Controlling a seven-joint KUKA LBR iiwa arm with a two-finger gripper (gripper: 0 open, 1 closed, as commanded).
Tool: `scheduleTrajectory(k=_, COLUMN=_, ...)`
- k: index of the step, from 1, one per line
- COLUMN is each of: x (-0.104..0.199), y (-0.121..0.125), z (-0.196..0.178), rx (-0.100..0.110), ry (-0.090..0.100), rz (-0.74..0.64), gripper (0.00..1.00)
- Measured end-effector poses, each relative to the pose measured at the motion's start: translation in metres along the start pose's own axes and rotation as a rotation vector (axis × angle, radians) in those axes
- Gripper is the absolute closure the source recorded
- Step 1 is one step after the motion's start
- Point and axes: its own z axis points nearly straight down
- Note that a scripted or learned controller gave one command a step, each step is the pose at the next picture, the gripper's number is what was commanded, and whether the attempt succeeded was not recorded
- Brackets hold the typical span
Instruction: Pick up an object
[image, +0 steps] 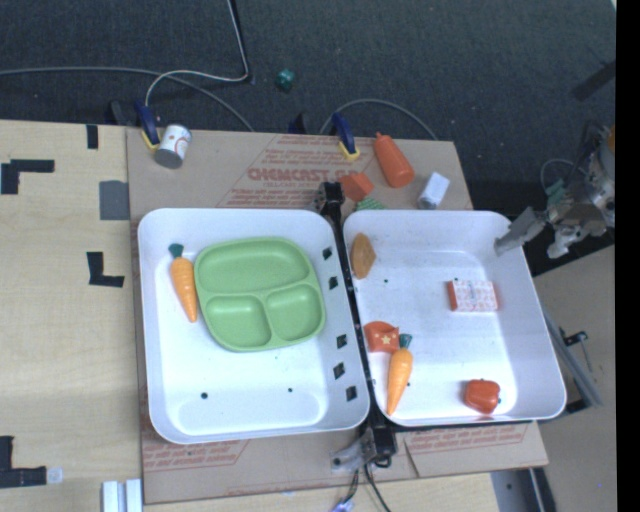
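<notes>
Red pepper (481, 395) lies nearest, in right bin (520, 300) front corner. Orange carrot (399, 374), green top, just beside a red block (381, 336) by the divider. Pink patterned packet (471, 295) mid-bin; brown piece (362, 256) at far-left corner. Gripper (570, 215) off the bin's far-right edge; state cannot be told.

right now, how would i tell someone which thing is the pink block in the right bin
Start at the right bin, the one without the green tray. Go to its right half, upper middle, where the pink block lies flat by itself on bare white floor. It is the one pale, square-edged, checked piece; the carrot and red pepper nearer the front are rounded and bright.
</notes>
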Motion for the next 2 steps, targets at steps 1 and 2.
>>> scheduleTrajectory(k=1, x=0.0, y=0.034, z=0.143, rx=0.004, ry=0.002, rz=-0.001, gripper=0.0)
scheduleTrajectory(k=2, x=0.03, y=0.094, z=0.195, rx=-0.006, ry=0.0, rz=-0.002, gripper=0.0)
